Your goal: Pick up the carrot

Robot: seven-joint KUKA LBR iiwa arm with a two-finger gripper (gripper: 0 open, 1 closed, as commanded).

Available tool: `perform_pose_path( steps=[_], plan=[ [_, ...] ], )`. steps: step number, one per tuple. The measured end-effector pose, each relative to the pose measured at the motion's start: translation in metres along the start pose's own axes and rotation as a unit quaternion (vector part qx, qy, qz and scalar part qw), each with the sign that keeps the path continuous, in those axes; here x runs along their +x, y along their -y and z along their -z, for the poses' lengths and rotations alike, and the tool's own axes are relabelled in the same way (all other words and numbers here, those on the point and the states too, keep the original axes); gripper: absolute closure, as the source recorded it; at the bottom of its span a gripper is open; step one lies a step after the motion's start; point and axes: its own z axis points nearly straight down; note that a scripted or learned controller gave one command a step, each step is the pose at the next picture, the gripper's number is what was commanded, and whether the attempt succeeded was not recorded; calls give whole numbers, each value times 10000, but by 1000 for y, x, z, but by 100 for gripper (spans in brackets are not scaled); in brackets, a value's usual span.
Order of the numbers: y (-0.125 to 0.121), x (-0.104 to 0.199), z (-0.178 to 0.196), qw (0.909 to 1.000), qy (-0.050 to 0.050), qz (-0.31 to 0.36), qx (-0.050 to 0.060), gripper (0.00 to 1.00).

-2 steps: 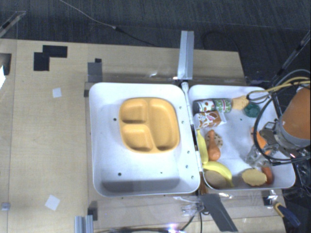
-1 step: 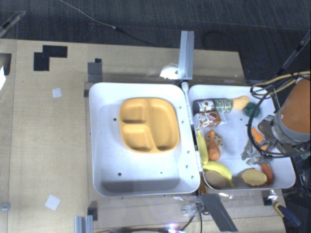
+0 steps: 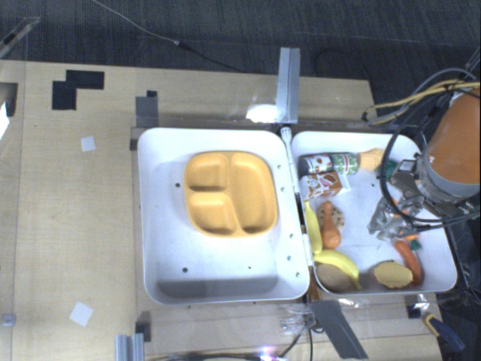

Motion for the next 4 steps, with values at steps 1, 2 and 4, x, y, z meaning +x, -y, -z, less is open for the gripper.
perform_pose_path(
  steps=[1, 2, 4],
  plan=[
    [35, 14, -100, 9876, -9, 1571, -39, 100],
    [35, 14, -99, 9876, -5, 1572, -34, 0],
    [26, 64, -106, 9999, 5, 112, 32, 0]
  ],
)
